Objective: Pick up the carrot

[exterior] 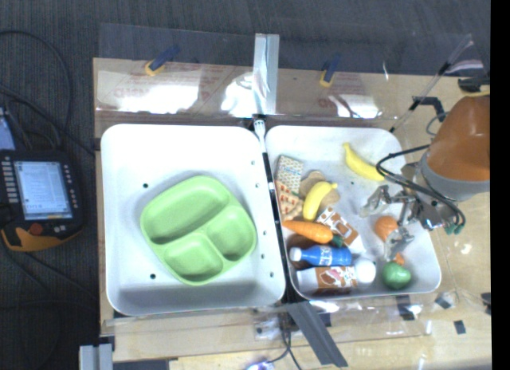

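The gripper (392,215) hung low over the right bin (414,281), its metal fingers (374,198) spread apart, with nothing between them that I could make out. The grey arm (458,149) and its orange band came in from the right side, trailing black cables.

The carrot (307,230) lay well to the left of the gripper, on its side among the crowded toys, its thick end pointing toward the divider between the bins and its green top toward the gripper. No part of the fingers touched it. Just beyond the carrot from where the gripper sat was a yellow banana-like toy (317,198), and beside that a waffle-patterned cracker (288,175). A second banana (362,164) lay above the gripper, near the back wall of the bin.

Right under the fingers sat a small orange round fruit (386,227), touching or nearly touching them; I could not tell which. Below the gripper, toward the front rim, was a green round toy (397,274). To the lower left of the gripper lay a bottle with a blue label (322,257) and a brown-labelled bottle (339,275) with a white cap.

Far to the left, in the other bin (127,153), rested a green divided plate (199,227).
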Controlling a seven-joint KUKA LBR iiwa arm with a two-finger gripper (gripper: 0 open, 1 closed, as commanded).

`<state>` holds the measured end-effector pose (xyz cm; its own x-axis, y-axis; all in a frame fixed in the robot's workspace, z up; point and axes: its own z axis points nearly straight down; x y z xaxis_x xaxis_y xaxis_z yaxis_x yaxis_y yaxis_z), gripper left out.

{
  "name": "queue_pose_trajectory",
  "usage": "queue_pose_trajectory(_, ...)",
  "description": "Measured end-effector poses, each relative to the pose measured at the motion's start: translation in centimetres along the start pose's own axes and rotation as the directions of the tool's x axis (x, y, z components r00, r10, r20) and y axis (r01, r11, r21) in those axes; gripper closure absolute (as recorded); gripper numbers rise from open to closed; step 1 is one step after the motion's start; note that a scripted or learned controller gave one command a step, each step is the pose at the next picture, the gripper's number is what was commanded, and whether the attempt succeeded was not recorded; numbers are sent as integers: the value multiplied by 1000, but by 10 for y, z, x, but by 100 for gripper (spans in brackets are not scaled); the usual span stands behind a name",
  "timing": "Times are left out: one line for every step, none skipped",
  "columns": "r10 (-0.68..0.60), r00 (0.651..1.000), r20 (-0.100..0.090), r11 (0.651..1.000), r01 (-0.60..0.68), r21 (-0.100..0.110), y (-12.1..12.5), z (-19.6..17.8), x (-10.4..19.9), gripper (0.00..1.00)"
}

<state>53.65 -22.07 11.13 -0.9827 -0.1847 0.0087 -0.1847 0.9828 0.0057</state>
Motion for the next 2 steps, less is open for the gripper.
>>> queue_pose_trajectory(-31, 999, 27, 999, 31, 12, 2, 12, 12, 0)
queue_pose_trajectory(-32, 999, 15, 999, 32, 8, 4, 7, 14, 100)
